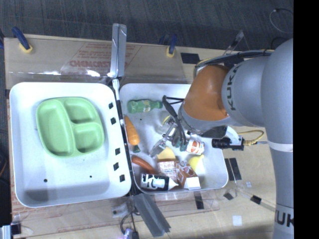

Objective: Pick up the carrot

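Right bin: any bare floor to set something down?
Bare floor in the right white bin: a patch between the green bottle, orange carrot and gripper. The front is crowded: red sausage, yellow wedge, black-and-white packet. The left white bin has floor around its green divided tray.

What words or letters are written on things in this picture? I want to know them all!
"KUKA", running sideways, on the grey arm beside its orange band.
"KU", cut off by the picture's edge, low on the arm near the bottom right corner.
Red print on the clear sheet behind the bins: too blurred to read.
White marks on the black packet and labels on the small can: too small to read.
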